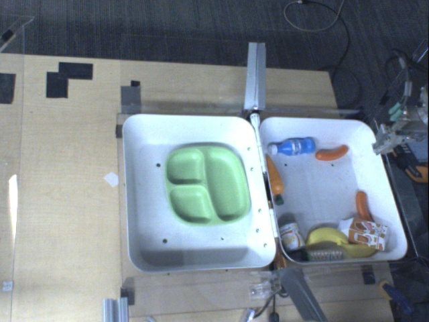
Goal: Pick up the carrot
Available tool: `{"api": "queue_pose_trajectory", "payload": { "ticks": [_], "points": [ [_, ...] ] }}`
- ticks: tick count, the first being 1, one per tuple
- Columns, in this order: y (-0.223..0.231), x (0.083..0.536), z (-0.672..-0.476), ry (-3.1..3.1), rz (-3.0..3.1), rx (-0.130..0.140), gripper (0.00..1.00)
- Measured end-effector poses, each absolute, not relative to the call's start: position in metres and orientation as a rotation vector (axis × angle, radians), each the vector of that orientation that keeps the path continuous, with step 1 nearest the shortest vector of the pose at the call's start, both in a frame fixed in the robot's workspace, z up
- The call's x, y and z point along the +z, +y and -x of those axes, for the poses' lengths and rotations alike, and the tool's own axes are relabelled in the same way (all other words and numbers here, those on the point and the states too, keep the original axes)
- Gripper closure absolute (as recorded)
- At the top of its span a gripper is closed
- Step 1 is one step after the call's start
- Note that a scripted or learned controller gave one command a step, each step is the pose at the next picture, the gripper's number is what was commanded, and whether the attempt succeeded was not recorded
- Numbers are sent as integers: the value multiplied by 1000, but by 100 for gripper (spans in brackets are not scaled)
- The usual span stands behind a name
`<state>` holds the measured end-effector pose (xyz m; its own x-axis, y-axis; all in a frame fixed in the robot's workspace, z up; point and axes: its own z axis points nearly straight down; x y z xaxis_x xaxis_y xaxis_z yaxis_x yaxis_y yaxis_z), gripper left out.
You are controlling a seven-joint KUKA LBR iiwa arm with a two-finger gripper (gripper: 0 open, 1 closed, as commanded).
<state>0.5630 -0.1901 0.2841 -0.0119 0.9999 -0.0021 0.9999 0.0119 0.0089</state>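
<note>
The carrot point(274, 177) is a slim orange piece with a dark green end. It lies lengthwise against the left wall of the right bin point(382, 180), just below a blue bottle point(293, 146). My gripper point(394, 135) hangs at the bin's far right rim, outside the bin and well away from the carrot, with nothing seen in it.
The right bin also holds two reddish sausages point(332, 153) point(362, 205), a small can point(289, 234), a banana point(330, 237), a dark brush point(326, 253) and a snack packet point(368, 233). The left bin point(137, 180) holds a green divided plate point(206, 183).
</note>
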Motion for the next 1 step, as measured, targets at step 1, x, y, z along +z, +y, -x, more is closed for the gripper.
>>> {"api": "queue_pose_trajectory", "payload": {
  "ticks": [1],
  "points": [
    [-194,157,-552,2417,-2008,0,100]
  ]
}}
